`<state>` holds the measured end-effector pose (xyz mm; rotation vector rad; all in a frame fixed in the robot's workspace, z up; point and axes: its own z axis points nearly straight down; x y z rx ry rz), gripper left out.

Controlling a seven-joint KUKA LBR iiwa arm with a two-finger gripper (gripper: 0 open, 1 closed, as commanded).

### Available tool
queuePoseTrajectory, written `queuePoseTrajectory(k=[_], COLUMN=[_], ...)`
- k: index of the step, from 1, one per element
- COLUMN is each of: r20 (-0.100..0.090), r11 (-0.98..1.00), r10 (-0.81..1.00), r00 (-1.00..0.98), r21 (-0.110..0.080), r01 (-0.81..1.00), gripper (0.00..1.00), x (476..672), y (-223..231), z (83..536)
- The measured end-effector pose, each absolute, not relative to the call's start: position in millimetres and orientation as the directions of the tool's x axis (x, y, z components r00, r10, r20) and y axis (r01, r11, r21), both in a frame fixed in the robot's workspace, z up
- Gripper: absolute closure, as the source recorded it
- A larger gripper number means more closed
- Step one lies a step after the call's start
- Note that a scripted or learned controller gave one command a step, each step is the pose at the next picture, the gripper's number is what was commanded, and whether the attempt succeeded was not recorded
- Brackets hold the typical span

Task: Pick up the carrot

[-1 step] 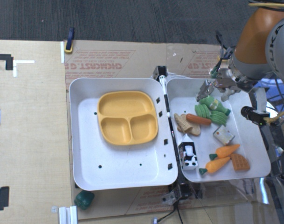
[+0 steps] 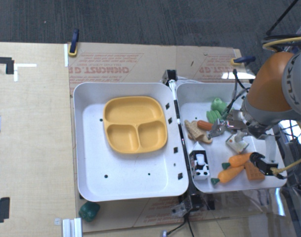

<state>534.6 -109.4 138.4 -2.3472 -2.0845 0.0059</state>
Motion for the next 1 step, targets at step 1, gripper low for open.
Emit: queuePoseTrajectory(k=[1], r20=[0.0], r11=[0.491], r10=[0.871], r00=[-0.491], r21=[0.001], r01=[0.871], gripper=[0.0], x=[478.8], y=[-131.9], z=[91.7])
